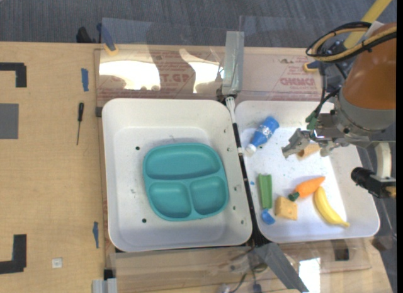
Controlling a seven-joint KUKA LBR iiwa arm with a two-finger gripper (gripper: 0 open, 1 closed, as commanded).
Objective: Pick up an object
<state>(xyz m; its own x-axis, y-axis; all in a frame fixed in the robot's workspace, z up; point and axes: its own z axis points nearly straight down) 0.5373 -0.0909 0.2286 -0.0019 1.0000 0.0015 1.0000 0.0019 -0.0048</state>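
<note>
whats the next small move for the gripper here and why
Probably a short drop straight down. The gripper hangs over the right bin with a small tan piece just beneath it, and nothing shows between its fingers yet. The carrot and banana lie farther toward the bin's front.

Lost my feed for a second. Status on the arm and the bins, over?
Gripper low in the right bin, over a small tan piece. Nothing seen held. Carrot and banana lie nearby.

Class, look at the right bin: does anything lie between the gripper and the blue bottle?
Nothing visible does. The gripper hovers over the right bin, and bare white floor separates it from the blue bottle to its left. The other toys lie nearer the camera.
</note>
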